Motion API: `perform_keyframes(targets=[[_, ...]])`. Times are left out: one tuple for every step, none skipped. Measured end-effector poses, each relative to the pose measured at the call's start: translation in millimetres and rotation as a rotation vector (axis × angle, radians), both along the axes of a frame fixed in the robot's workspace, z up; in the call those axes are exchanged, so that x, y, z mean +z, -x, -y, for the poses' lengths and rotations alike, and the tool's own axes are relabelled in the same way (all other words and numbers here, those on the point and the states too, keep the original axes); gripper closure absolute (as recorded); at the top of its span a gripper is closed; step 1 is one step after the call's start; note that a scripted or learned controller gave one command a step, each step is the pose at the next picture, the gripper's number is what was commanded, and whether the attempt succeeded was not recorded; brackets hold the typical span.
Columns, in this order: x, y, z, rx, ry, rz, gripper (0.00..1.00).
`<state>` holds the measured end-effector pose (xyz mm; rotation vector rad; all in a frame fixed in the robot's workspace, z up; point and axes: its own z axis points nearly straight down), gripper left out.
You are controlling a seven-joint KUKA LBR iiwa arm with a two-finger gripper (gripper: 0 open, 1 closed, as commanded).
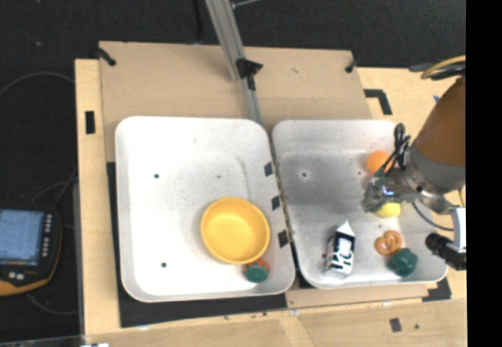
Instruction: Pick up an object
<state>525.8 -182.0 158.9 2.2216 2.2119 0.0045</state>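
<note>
We see the bench (188, 78) with two white bins side by side, the left bin (172, 157) and the right bin (321, 149). The arm (443, 133) comes in from the right and reaches down into the right bin near its right wall. The gripper (382, 195) is low over a yellow ball (389, 210), just beside an orange ball (378, 161) that lies a little farther back. We cannot tell if the jaws are open or closed, because the wrist covers them, and we see nothing held between them. Nearer the front of the same bin lies a small black and white carton (340, 251); its long axis runs from front to back with a slight tilt, and its pointed end faces the back. To the right of it there is an orange ring (387, 242), and a green block (404, 262) is just beside the ring, near the front right corner. In the left bin a yellow bowl (234, 229) stands upright, and a small green and red toy (256, 271) lies just in front of it.
</note>
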Motion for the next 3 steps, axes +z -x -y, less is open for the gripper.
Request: perform_keyframes(targets=[[48.4,-10.4,3.0,0.007,0.000,0.000,1.00],[93.0,-12.2,4.4,0.008,0.000,0.001,1.00],[84.8,-24.1,-50.2,0.011,-0.003,-0.005,1.00]])
